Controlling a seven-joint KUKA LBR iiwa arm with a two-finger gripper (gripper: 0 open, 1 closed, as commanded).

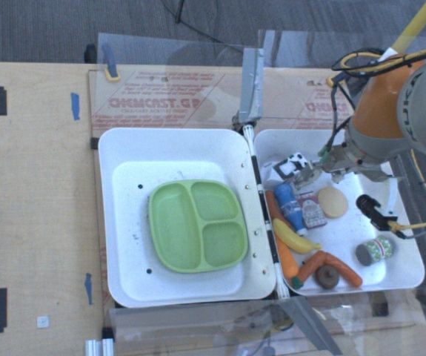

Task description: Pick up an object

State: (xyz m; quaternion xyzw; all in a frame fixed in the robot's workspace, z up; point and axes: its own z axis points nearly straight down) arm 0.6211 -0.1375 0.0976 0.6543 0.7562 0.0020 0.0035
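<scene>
The right bin (405, 273) holds several things. A black-and-white toy (294, 164) lies at its back left. In front of that are a blue bottle (287, 203), a pinkish packet (313, 213) and a beige round piece (333, 202). A banana (294, 236) and an orange carrot (284, 254) lie along the left wall. Another carrot (338, 265), a brown round piece (327, 277) and a small can (375, 251) sit near the front. My gripper (326, 162) hangs low over the back of this bin, just right of the black-and-white toy, with nothing visibly held.
The left bin (124, 162) bears a green divided plate (198, 225). A low wall (261, 213) separates the two bins. A cardboard sheet (168, 99) lies behind them. The arm's orange band (383, 102) is above the right bin's back right.
</scene>
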